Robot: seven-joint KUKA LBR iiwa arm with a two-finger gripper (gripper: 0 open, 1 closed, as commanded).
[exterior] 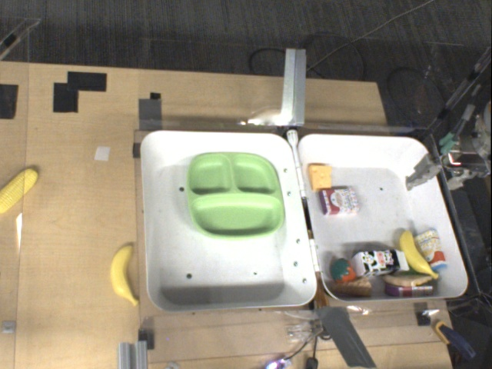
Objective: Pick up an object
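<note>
Banana (415,254) well below pincer (425,168), right bin (377,148).

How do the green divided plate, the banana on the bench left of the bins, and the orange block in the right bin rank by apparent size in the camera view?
1. Green divided plate
2. Banana
3. Orange block

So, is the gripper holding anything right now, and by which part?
Nothing is held: the gripper sits at the right bin's right edge with nothing in it, apart from the items.
</note>
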